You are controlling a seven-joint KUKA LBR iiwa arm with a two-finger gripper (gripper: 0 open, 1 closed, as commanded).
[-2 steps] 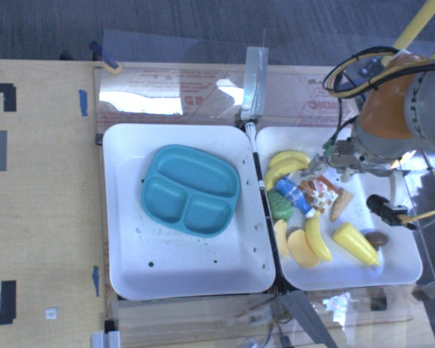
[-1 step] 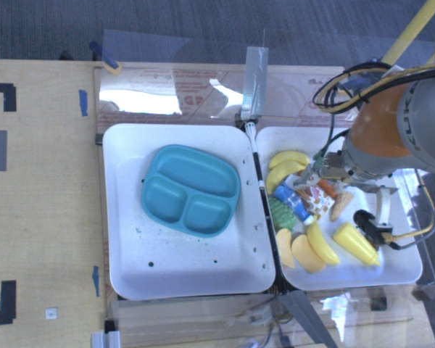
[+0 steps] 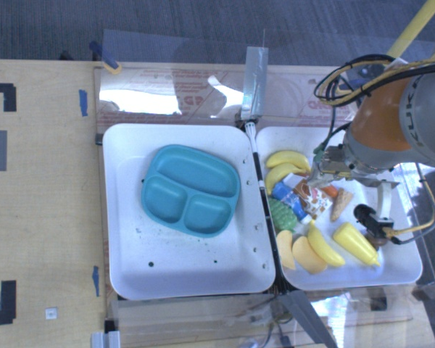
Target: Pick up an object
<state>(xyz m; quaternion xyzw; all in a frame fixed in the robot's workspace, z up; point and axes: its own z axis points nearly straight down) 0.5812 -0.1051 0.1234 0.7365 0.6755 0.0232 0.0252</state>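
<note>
1. Wooden bench (image 3: 36,194) is topped by two white bins; a blue divided tray (image 3: 191,189) is seen in the left bin (image 3: 130,267).
2. Toy food pile (image 3: 312,216) is heaped in the right bin (image 3: 406,270).
3. Gripper (image 3: 326,176) is poised over the pile; its state cannot be told.

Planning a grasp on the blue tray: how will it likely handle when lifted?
The blue tray looks like rigid moulded plastic, so probably stiff and light. Its broad, smooth, rounded shape may slip from a two-finger hand; a rim pinch would likely tilt it.
</note>
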